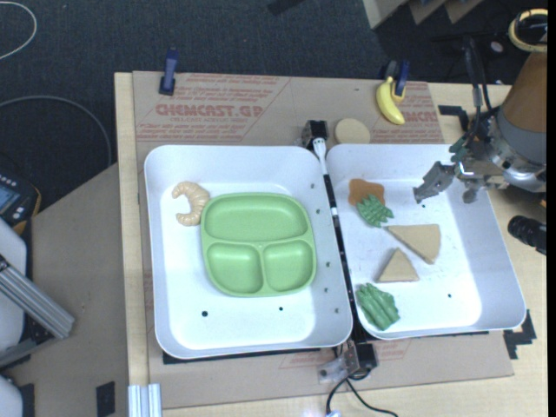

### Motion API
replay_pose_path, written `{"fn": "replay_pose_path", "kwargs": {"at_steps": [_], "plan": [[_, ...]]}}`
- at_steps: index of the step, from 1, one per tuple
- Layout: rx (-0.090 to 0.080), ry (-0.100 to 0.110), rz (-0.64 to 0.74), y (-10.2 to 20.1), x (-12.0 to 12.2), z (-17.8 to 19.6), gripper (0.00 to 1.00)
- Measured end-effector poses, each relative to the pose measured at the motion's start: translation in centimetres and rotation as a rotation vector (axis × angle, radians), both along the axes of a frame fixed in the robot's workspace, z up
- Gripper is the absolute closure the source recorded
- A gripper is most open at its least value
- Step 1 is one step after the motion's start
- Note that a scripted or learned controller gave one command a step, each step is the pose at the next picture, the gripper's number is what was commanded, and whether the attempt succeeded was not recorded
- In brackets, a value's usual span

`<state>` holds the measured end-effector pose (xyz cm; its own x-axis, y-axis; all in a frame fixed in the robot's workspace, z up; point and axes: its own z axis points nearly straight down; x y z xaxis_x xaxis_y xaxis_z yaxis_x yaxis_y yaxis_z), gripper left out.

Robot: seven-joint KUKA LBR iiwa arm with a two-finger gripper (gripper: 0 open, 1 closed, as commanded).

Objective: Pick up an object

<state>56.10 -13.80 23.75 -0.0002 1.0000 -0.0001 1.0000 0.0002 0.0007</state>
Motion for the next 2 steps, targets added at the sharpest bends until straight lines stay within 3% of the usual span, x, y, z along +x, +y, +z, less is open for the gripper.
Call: {"fn": "replay_pose_path", "kwargs": {"at_steps": [1,2], "plan": [[0.004,0.009,-0.003,-1.7,-7.8,-11.1,0.00],[0.005,-0.002,0.000,-1.2,-8.0,-15.0,0.00]]}}
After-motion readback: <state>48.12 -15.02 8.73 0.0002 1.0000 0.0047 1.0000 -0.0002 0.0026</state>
